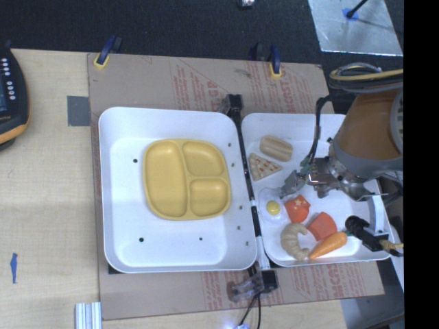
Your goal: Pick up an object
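Note:
The right bin [302,124] holds several toy foods: a tan bread roll [276,146], a waffle wedge [263,165], a fried egg [272,208], a red pepper piece [297,209], a red-orange piece [322,224], a pale shrimp [294,240] and an orange carrot [328,245]. My gripper [296,181] hangs over the middle of this bin, just above the red pepper piece and right of the waffle wedge. Nothing shows between its fingers.
The left bin [123,245] carries a yellow divided plate [186,178] in its middle. Clamps [234,103] sit on the seam between the bins. A black and orange controller [12,100] lies on the bench at far left.

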### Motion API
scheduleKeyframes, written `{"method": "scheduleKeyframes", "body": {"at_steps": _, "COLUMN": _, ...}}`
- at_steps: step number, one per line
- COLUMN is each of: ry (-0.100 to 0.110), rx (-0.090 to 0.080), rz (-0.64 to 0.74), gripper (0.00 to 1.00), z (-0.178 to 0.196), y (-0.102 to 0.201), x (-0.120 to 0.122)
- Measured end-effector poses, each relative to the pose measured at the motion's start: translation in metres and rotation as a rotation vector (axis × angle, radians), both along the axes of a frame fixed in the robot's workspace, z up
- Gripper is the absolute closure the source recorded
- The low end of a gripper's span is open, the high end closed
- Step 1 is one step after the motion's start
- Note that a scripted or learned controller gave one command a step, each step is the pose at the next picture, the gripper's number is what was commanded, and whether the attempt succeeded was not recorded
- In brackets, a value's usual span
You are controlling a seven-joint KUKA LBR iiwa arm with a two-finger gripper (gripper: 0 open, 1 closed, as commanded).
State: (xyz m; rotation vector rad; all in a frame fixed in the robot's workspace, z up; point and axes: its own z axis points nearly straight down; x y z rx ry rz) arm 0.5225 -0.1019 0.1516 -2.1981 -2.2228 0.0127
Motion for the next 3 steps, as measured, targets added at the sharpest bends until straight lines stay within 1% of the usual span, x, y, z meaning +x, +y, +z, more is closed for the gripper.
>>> {"method": "scheduleKeyframes", "body": {"at_steps": 1, "ry": -0.017, "rx": -0.003, "rz": -0.009, "gripper": 0.0, "z": -0.059, "y": -0.008, "x": -0.005}}
{"method": "scheduleKeyframes", "body": {"at_steps": 2, "ry": -0.013, "rx": -0.005, "rz": -0.009, "gripper": 1.0, "z": -0.048, "y": -0.01, "x": -0.006}}
{"method": "scheduleKeyframes", "body": {"at_steps": 3, "ry": -0.026, "rx": -0.003, "rz": 0.001, "gripper": 1.0, "z": 0.046, "y": 0.058, "x": 0.041}}
